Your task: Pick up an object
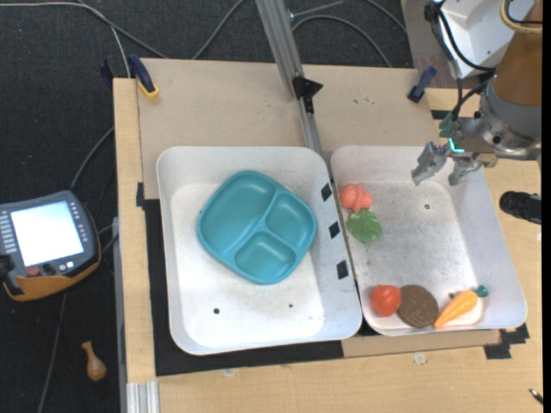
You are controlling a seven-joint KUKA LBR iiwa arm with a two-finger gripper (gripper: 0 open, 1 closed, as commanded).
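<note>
The right bin [479, 222] holds several toy foods. A pink-orange piece [355, 198] and a green leafy piece [365, 226] lie along its left wall. A red tomato [386, 299], a brown round patty [418, 305] and an orange carrot [457, 307] sit in a row at its near edge. My gripper [443, 164] hangs over the bin's far right corner, open, with nothing between its two grey fingers. It is well away from all the foods.
The left bin [185, 231] carries a teal divided plate [256, 225]. A slanted metal pole [288, 54] runs from the top down to the gap between the bins. A pendant with a screen [45, 243] lies on the floor at the left.
</note>
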